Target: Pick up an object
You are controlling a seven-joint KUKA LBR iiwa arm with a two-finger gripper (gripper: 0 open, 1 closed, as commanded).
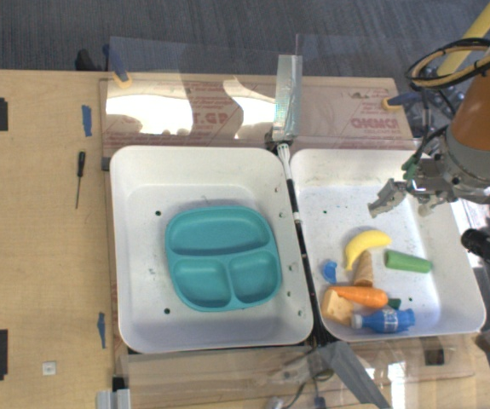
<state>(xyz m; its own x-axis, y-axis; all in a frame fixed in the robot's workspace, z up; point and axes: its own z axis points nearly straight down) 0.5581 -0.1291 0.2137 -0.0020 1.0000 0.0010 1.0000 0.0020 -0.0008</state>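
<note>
A fixed camera looks down at a slant on a pale wooden bench (31, 254) holding two shallow white plastic bins side by side.

The grey metal two-finger claw (391, 198) reaches in from the right and hangs over the upper part of the right-hand white bin (462, 318), whose smooth floor is speckled with small dark flecks. Its two fingers are spread apart with nothing between them. Behind it the arm's wrist shows a rounded orange band (485, 113), with looping black and yellow cables above.

Below the claw, toward the near edge of that bin, the small objects lie in a loose cluster. Closest is a curved, glossy yellow plastic banana (366, 245). Just under the banana stands a tan, cone-shaped piece with a rough look (363, 268). To the right of the banana lies a smooth green cylinder-like block (408, 262). Further below sits a tapered orange carrot-shaped toy (360, 296), resting on a tan block (337, 308), and next to it a small blue plastic bottle with a white label (384, 320) lies on its side. A tiny blue piece (329, 272) sits left of the cone.

Well to the claw's left, in the left-hand white bin (134, 181), rests a teal plastic divided plate (221, 256) with rounded corners and three shallow compartments.
</note>
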